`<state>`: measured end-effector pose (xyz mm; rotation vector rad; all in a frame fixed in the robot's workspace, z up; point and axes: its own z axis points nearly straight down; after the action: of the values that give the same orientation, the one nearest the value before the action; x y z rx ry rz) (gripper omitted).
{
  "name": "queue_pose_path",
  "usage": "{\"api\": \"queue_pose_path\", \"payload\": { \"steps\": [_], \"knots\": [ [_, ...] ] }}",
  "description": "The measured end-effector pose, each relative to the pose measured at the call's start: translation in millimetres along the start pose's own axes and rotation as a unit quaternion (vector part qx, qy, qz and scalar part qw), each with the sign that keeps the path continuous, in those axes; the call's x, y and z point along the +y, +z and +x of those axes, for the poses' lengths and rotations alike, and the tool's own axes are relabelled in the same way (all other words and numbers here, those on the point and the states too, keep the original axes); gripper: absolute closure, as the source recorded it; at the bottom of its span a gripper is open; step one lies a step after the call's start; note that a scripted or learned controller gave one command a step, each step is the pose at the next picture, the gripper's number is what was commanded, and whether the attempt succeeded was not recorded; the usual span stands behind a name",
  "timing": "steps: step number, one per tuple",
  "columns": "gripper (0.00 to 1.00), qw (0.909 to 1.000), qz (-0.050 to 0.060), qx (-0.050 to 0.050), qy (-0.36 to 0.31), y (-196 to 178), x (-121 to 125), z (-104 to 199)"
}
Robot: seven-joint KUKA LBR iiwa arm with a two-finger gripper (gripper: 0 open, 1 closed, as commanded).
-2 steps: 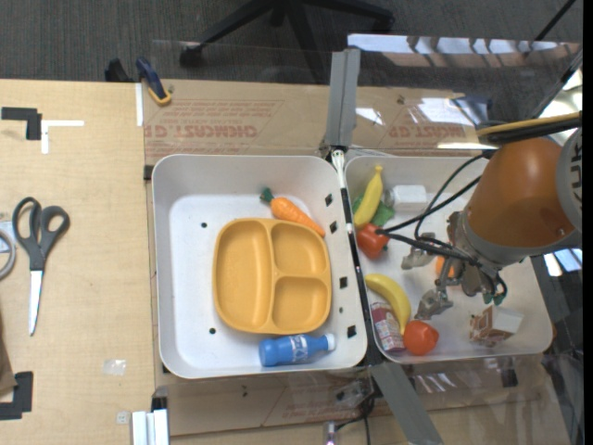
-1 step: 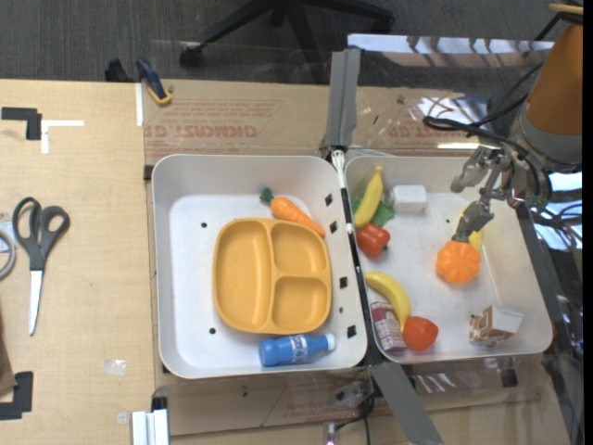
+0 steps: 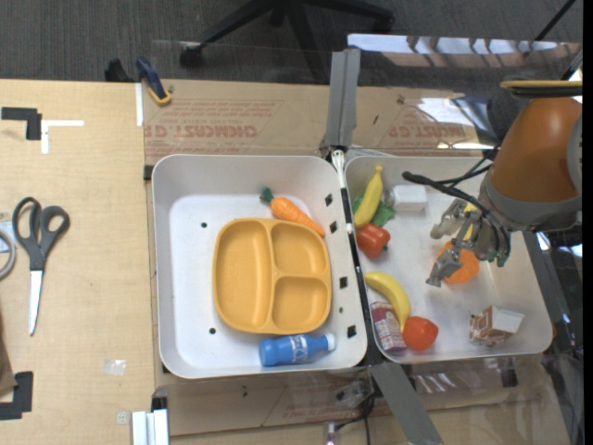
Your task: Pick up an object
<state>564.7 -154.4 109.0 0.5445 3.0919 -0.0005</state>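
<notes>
My gripper [image 3: 447, 247] hangs low in the right bin [image 3: 533, 276], reaching in from the right under the orange wrist band. Its fingers [image 3: 441, 272] stand open, spread apart. A small orange fruit [image 3: 466, 268] lies right by the lower finger, partly covered by it; it is not clearly between the two fingers. Other pickable things in this bin are a yellow banana [image 3: 371, 196], a red pepper [image 3: 372, 239], a second banana [image 3: 389, 293], a red tomato [image 3: 420, 333], a small can [image 3: 386, 327], a white box [image 3: 409, 197] and a brown carton [image 3: 493, 324].
The left bin [image 3: 176, 248] holds a yellow divided plate [image 3: 273, 274], a carrot [image 3: 295, 211] and a blue bottle [image 3: 295, 349]. Scissors [image 3: 35, 239] lie on the wooden bench at far left. A metal divider [image 3: 343, 109] runs between the bins.
</notes>
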Motion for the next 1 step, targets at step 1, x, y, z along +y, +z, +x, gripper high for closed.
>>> {"api": "queue_pose_path", "payload": {
  "steps": [1],
  "knots": [
    [0.0, 0.9997, 0.0, -0.001, -0.026, 15.5, -19.7, -0.3]
  ]
}}
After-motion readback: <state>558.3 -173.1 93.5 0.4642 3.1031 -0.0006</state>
